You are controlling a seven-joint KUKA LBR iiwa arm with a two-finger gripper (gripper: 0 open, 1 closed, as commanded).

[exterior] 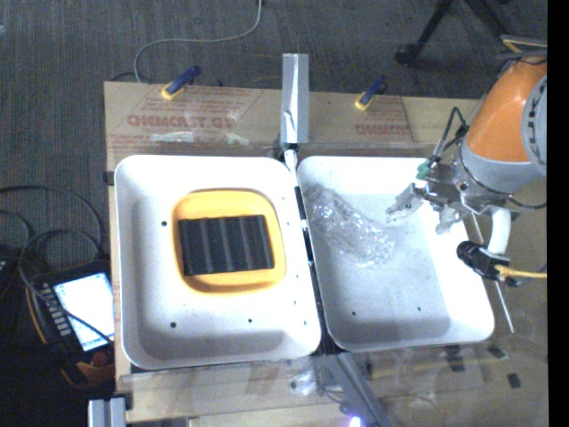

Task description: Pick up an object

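In the left bin (142, 310) lies a yellow tray-like object (229, 241) with a black ridged insert, flat and near the middle. A crumpled piece of clear plastic (351, 228) rests in the right bin (418, 318), toward its upper left. My gripper (418, 213) hangs over the upper right part of the right bin, to the right of the plastic and apart from it. Its fingers (400, 205) are spread open with nothing between them. The orange band of the arm (502, 123) sits above the wrist at the far right.
A metal post (294, 100) stands at the back between the two bins. Two blue-and-yellow clamps (180, 81) hold the cardboard base at the back. A cable (489, 265) hangs off the wrist over the right bin's right rim. A tablet (80, 305) lies on the floor at left.
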